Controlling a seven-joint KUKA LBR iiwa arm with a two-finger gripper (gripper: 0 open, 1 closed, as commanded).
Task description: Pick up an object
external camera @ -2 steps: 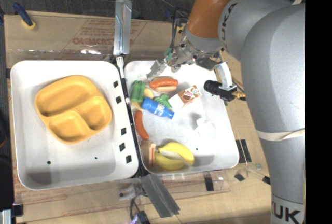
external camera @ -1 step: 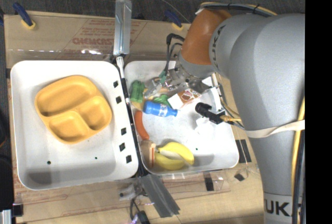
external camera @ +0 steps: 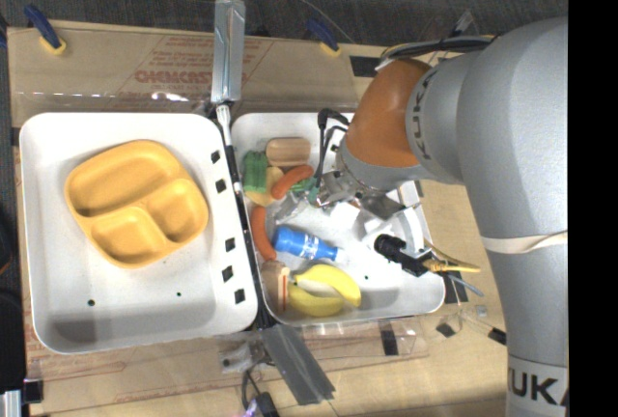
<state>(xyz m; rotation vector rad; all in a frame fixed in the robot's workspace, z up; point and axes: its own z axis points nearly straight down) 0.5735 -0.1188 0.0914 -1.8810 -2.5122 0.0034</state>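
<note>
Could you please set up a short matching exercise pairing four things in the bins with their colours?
Things:
1. divided tray in the left bin
2. bottle in the right bin
3. banana
4. hot dog sausage

Colours:
A. blue
B. yellow
C. orange-yellow
D. reddish orange

Pairs: 1-C, 2-A, 3-B, 4-D
</note>
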